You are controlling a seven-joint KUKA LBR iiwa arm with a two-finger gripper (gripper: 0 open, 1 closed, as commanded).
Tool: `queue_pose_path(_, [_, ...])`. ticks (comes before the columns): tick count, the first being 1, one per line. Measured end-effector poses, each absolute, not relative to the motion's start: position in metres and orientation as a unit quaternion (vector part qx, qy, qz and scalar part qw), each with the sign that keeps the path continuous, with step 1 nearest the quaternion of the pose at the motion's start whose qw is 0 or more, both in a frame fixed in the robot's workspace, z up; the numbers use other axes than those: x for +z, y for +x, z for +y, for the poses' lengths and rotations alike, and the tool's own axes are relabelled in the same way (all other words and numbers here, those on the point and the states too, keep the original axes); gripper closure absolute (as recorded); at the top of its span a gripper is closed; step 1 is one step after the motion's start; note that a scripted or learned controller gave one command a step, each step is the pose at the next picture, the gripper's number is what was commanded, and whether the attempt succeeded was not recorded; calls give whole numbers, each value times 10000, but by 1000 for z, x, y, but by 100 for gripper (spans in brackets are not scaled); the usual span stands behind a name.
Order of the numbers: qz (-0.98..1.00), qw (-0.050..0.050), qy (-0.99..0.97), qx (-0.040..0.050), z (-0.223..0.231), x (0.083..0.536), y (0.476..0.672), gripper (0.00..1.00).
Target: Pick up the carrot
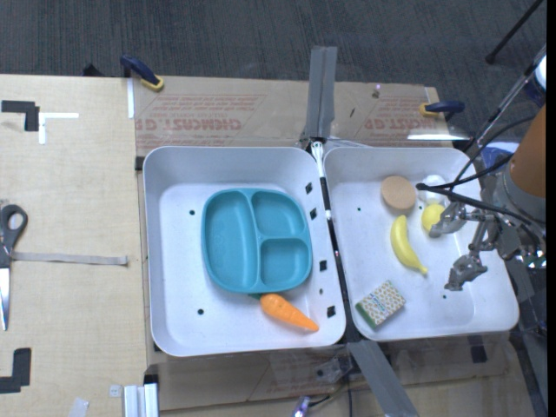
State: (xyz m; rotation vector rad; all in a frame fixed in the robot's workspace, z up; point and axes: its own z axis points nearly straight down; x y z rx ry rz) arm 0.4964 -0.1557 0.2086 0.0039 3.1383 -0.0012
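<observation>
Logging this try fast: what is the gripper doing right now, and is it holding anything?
Gripper: open, holding nothing, over the right bin beside the banana. Carrot lies in the left bin.

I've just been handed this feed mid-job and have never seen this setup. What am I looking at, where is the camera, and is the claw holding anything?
This is one fixed camera above a bench, looking down at a slant. Two shallow white bins sit side by side: the left bin and the right bin. The robot arm, grey with an orange band, reaches in from the right, and its two-finger claw hangs open over the right bin with nothing between its fingers.

The left bin holds a teal divided plate and, just in front of it, the carrot you are meant to pick up. The right bin holds a banana, a round tan piece, a small yellow item and a patterned sponge. The carrot is untouched.
</observation>
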Motion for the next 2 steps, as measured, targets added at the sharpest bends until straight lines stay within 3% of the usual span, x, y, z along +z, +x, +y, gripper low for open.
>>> queue_pose_path(1, [9622,23,-2724,-5,-115,208,480,0])
queue_pose_path(2, [9415,21,-3370,-6,-154,92,490,0])
